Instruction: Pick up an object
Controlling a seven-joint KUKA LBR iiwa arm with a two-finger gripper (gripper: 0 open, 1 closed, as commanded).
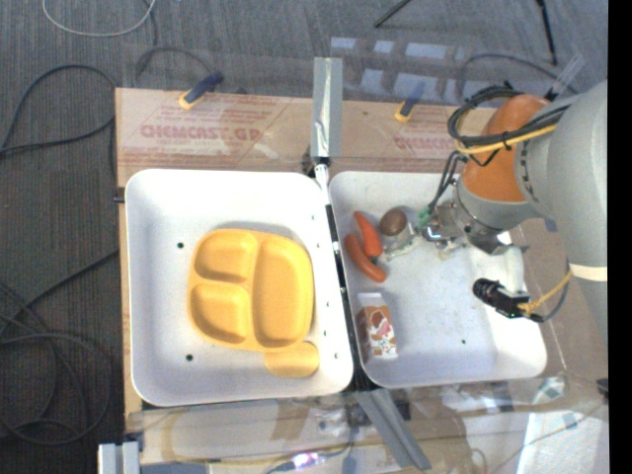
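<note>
Nearest the camera, at the front edge of the right bin (pixel 513 358), a small brown carton (pixel 376 331) lies flat, below and to the left of the gripper (pixel 407 237). That gripper reaches in from the right at the end of the grey arm (pixel 583 181), whose orange band (pixel 504 146) sits just behind the wrist; whether it is wide or narrow cannot be told. Touching or almost touching its tip is a brownish round object (pixel 393 222), and just left of that two orange, carrot-like pieces (pixel 365 245) lie close together against the bin's left wall. Black cabling (pixel 499 297) hangs under the wrist, over the bin floor. Well to the gripper's left, in the left bin (pixel 148 294), rests a yellow divided tray (pixel 254 286) with a small yellow piece (pixel 292 360) at its front corner.
</note>
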